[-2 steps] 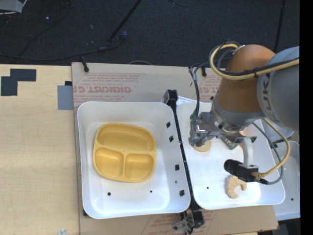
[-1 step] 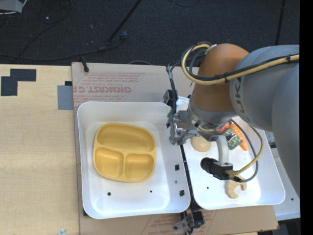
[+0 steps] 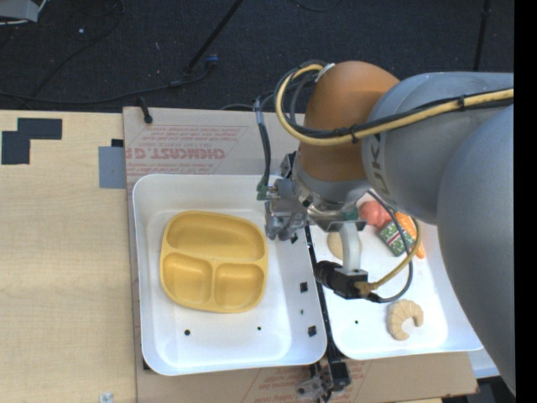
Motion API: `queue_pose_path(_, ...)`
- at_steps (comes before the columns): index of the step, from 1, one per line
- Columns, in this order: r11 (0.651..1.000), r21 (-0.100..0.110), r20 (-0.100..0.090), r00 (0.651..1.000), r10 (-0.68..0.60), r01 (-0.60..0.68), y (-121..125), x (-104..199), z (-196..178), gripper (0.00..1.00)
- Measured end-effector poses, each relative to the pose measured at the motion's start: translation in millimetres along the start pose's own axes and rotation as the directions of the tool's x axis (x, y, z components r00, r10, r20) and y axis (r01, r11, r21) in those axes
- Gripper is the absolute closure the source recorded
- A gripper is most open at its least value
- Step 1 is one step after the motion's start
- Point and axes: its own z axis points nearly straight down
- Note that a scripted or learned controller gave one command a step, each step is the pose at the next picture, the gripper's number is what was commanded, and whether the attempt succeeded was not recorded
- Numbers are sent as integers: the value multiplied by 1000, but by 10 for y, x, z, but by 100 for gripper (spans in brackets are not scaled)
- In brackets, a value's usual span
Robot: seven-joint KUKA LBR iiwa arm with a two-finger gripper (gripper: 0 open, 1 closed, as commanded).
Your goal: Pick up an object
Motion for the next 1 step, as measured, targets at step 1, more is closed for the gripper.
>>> queue_pose_path(1,1000,2,2,1000,2,-2,-7,-20,5,0)
